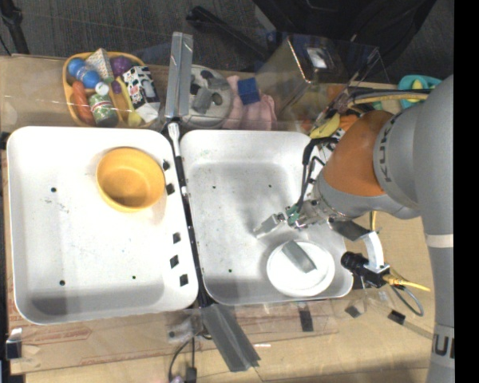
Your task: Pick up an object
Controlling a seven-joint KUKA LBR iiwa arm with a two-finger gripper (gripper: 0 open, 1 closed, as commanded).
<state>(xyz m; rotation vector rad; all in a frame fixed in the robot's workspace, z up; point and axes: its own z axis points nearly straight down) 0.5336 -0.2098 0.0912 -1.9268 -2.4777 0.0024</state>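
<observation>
flanking the gripper (281, 223): white plate (300, 270), distant yellow bowl (129, 179)

Overhead light is washing out both white bins (88, 294), soft shadows are pooling along their near walls, and everything's looking a bit grainy and soft.

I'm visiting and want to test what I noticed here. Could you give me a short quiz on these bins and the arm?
1. True or false: the yellow bowl lies in the left bin.
2. What round thing lies in the right bin? A) white plate B) red cup C) green ball
3. Fill in: the gripper hangs over the ____ bin.

Key: 1 true; 2 A, the white plate near the front edge; 3 right.
</observation>
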